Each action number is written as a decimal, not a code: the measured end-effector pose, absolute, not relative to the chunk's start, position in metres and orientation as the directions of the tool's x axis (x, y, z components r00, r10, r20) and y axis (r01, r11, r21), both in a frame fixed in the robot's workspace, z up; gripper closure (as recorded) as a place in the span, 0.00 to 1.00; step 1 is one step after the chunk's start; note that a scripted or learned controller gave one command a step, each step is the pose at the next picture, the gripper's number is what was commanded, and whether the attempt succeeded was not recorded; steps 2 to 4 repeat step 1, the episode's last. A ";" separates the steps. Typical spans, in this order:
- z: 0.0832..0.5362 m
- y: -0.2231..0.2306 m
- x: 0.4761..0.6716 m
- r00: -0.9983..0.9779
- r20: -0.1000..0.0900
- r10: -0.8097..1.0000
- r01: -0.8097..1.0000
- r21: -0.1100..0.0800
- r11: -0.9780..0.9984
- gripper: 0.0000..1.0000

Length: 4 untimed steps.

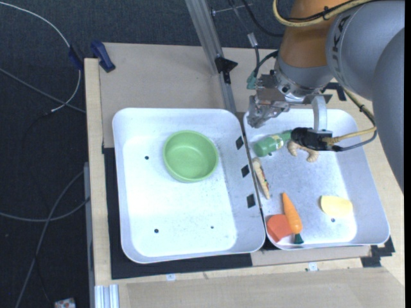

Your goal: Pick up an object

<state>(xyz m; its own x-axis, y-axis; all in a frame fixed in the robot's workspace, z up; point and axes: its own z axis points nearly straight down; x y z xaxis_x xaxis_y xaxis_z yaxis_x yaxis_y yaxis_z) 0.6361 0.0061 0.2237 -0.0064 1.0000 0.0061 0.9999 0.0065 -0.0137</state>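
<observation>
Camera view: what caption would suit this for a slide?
Arm's gripper hovers over the right bin near a green toy; a green bowl sits in the left bin.

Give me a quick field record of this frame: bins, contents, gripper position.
left bin: holds a green bowl
right bin: green bottle, tan toy animal, pale stick along the divider, carrot, red block, yellow piece
gripper: over the far left corner of the right bin, just above the green bottle
grasp: nothing seen between the fingers
arm: reaches in from the right
</observation>
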 end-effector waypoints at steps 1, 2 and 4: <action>0.220 0.057 0.608 -0.005 0.005 1.000 1.000 -0.016 0.005 1.00; 0.220 0.057 0.608 -0.005 0.005 1.000 1.000 -0.016 0.005 1.00; 0.220 0.057 0.608 -0.005 0.005 1.000 1.000 -0.016 0.005 1.00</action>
